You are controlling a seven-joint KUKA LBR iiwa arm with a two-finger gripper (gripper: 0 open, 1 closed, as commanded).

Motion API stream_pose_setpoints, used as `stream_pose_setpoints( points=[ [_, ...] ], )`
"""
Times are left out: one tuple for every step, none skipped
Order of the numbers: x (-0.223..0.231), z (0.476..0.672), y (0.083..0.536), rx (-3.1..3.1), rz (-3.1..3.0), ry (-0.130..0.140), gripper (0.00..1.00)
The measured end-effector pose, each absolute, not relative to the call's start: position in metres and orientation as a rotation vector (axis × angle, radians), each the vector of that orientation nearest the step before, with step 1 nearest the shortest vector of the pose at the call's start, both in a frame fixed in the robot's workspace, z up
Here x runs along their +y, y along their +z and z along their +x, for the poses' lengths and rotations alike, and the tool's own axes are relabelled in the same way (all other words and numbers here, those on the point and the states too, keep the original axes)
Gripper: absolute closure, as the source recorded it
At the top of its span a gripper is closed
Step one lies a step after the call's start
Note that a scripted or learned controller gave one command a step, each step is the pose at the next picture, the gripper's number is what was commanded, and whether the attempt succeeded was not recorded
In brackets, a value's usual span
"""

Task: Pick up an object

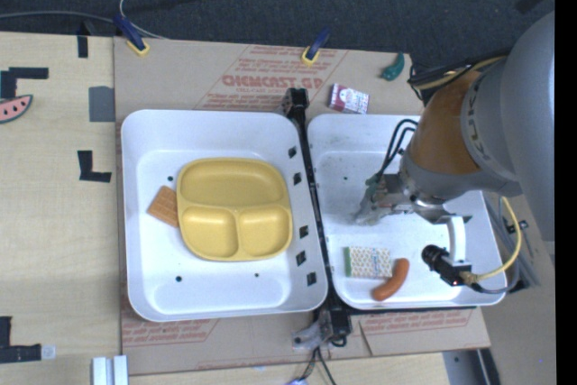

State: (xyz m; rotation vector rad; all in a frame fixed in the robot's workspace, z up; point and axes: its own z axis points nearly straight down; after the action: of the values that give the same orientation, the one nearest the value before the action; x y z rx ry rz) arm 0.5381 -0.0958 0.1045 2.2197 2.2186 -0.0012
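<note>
- The gripper (371, 205) hangs low inside the right bin (347, 132), over bare white floor, pointing toward the divider between the two bins.
- The nearest things to pick lie on the near side of it: a small packet (368, 261) and, just beside that, a sausage (390, 280), both flat on the floor of the same bin.
- To do this well, I judge the arm should shift toward the front edge, centre over one item and close across its narrow side; the sausage looks likely to roll.
- A yellow tray (235, 207) with a brown cracker (164, 206) tucked against it sits well away, beyond the divider in the left bin (144, 284).
- Nothing shows between the fingers; how far apart they stand is too blurred to tell.
</note>
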Motion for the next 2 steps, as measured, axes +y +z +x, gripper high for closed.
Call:
stream_pose_setpoints(
  points=[
    [-0.0959, 0.538, 0.1044, 2.218, 2.22, -0.001, 0.0],
    [-0.0953, 0.5379, 0.1136, 2.22, 2.221, -0.002, 1.0]
  ],
)
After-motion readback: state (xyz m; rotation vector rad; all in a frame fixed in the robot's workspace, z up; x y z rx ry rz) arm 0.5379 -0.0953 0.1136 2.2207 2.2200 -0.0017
